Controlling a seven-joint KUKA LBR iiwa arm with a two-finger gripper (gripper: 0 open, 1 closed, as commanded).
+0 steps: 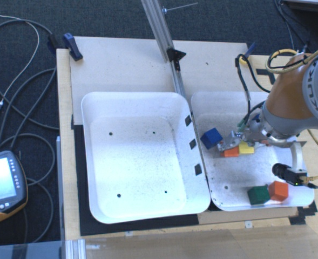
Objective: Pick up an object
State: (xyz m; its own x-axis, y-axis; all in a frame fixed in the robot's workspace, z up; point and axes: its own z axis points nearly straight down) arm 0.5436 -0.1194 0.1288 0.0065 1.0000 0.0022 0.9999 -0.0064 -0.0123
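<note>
The right bin (223, 190) holds a blue block (211, 138), a small orange block (231, 152) and a yellow block (247, 149) near its middle. A green block (258, 195) and an orange-red block (278, 190) sit together at its front right. My gripper (237, 140) reaches down from the right, right above the orange and yellow blocks and just right of the blue block. The wrist and the blocks crowd its fingertips, so their state is unclear.
The left bin (94, 109) lies beside the right one, with a shared rim between them. A metal pole (157, 26) slants across the back of the bench. Cables hang off the arm at the right, and a black fitting (288, 173) sits over the right bin.
</note>
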